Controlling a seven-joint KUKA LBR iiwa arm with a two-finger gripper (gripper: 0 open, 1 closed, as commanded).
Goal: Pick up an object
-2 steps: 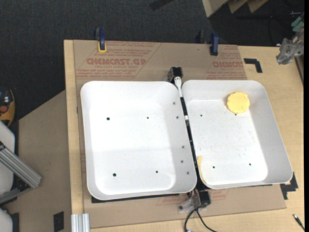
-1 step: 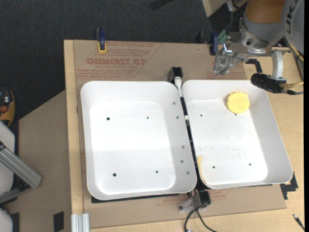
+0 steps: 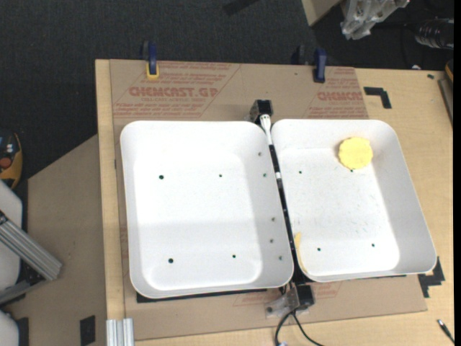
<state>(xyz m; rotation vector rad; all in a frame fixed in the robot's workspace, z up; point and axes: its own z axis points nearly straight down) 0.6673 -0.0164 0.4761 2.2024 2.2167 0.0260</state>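
Observation:
A round, flat yellow object lies in the far part of the right bin, near its back wall. A small pale yellow piece sits at that bin's near left edge, against the divider. The gripper hangs high at the top right of the view, beyond the back edge of the bench. It is well away from both bins and far from the yellow object. Nothing shows in its grasp.
The left bin stands beside the right one on a brown board. Two blue clamps hold the board's back edge. A black clip and a cable run along the seam between the bins.

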